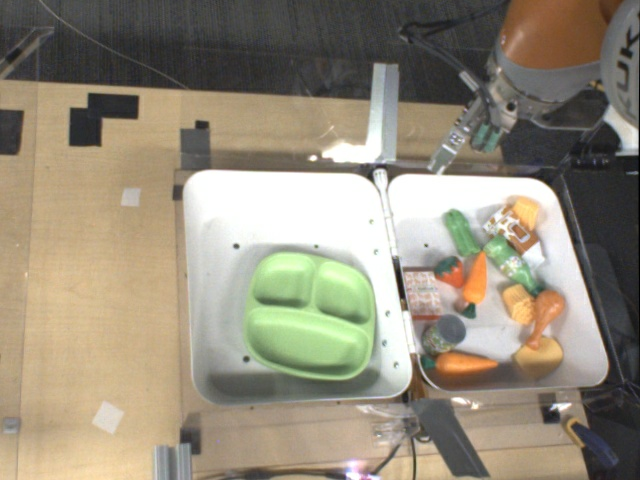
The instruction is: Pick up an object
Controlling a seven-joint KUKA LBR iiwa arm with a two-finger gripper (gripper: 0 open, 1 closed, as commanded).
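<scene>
The arm (555, 28) reaches in from the right and hangs above the far edge of the right bin (580, 268), its end effector (462, 138) tilted down toward the bin's back rim with nothing between its fingers; I cannot tell how far apart they stand. Down in that bin lies a jumble of toy food: a green pickle (460, 232) near the back, a carton (514, 222) to its right, a green bottle (510, 262), an upright carrot (475, 278), a drumstick (545, 313) and a larger carrot (465, 364) lying along the front wall. A small printed box (422, 293) sits against the divider. The left bin (215, 218) holds a green divided plate (311, 314). Both bins rest on the wooden desk (90, 288).
</scene>
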